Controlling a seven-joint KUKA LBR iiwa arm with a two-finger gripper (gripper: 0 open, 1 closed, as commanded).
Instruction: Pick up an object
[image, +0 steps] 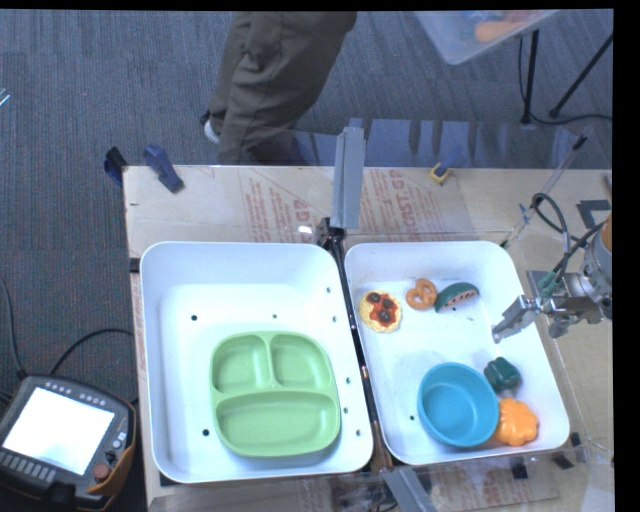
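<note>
The right bin (480, 255) holds several toys: a small round pizza (381, 311), an orange pretzel (422, 293), a watermelon slice (457, 296), a blue bowl (458, 403), a dark green pepper (503, 375) and an orange vegetable (515, 422). My gripper (508, 325) hangs over the bin's right side, above and slightly behind the green pepper, to the right of the watermelon slice. Nothing shows in its grasp.
The left bin (180, 290) holds a green divided plate (274, 392). A person's legs (270, 80) stand behind the bench. A teach pendant (62, 430) lies at the lower left. A grey post (348, 185) rises between the bins at the back.
</note>
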